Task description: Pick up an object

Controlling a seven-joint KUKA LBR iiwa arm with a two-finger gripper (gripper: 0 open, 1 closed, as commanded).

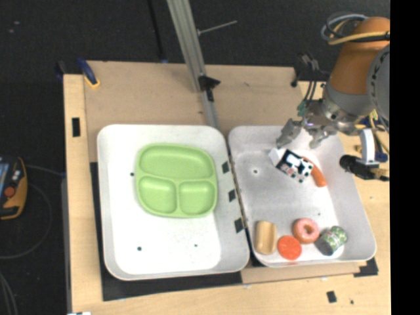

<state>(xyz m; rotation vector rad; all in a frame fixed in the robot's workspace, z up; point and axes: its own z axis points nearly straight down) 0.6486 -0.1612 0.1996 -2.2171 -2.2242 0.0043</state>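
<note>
Table point(151, 97): tan board, carries two white bins side by side. Left bin point(118, 241), well off to the tool's far side, holds a green divided tray point(176, 179). Right bin point(262, 143) lies directly under the tool.

Arm point(357, 64) reaches in over the right bin's upper corner. Tool point(304, 134) hangs spread and released, fingers splayed, nothing between them.

Likeliest target: black-and-white patterned block point(291, 163), just below the tool, near but apparently not touching. Small orange piece point(318, 176) sits against the block's side away from the left bin.

Well apart from the tool, along the bin's near edge: tan cylinder point(264, 236), red-orange ball point(289, 247), pink doughnut point(306, 229), green-silver lump point(331, 239).

Judgement on the step: descent and alignment. Centre the fingers over the block's narrow span, turn the wrist so they straddle it without catching the orange piece, go down fully before closing. The block lies askew; an off-centre close may tip or push it.
</note>
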